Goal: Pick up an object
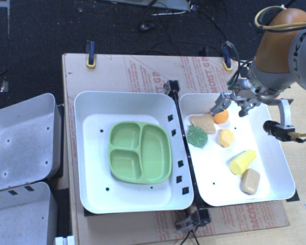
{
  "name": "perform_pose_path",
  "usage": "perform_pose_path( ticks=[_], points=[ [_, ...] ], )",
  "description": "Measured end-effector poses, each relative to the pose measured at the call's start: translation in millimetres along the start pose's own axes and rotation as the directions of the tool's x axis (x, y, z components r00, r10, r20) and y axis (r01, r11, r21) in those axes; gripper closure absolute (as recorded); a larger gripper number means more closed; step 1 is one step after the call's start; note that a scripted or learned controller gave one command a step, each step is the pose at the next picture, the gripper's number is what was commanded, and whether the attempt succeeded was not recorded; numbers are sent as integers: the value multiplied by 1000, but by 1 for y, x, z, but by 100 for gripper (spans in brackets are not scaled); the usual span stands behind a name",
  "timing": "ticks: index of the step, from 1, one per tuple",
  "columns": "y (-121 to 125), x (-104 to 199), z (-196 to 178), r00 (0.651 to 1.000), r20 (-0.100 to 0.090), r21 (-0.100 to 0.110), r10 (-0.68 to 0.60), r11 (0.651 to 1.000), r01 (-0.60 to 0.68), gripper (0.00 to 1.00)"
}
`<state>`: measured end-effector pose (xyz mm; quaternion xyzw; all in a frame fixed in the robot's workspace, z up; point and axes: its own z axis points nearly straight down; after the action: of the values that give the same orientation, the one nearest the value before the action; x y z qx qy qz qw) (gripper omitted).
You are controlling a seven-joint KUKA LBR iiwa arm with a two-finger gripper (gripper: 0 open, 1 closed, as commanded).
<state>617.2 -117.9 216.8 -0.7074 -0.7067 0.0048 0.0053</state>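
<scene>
- Jaws (233, 104): hanging over the far end of the right bin (275, 157), just above and beside the orange ball (221, 117). Two dark fingers are splaying outward, so the jaws are reading as released w/ nothing between them.
- Orange ball: sitting at the bin's far-left corner, touching or nearly touching the tan slab (204, 123). Closest item to the jaws, so prob. the pick target; that is a judgement only.
- Tan slab & green leafy piece (197, 136): lying close together against the divider side, the green piece overlapping the slab's near edge. Crowding here is leaving little finger room on the ball's left.
- Yellow cube (225, 137): resting apart from the others, mid-bin; approx. free on all sides.
- Yellow cylinder (243, 162) & beige block (250, 181): lying near each other toward the near-right corner, well apart from the jaws.
- Arm (280, 50): reaching in from the right, orange band above the wrist, tilting down toward the bin.
- Left bin (86, 137): carrying a green divided tray (141, 152), lying flat in the middle.
- Counter (143, 70): bearing both bins side by side.
</scene>
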Motion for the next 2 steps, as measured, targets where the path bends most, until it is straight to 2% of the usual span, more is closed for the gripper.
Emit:
perform_pose_path(
  ticks=[1, 2],
  points=[
    [2, 0, -9, 1000, 1, -14, -2, 1000, 2, 0],
    [7, 0, 53, 1000, 1, -13, -1, 1000, 1, 0]
  ],
)
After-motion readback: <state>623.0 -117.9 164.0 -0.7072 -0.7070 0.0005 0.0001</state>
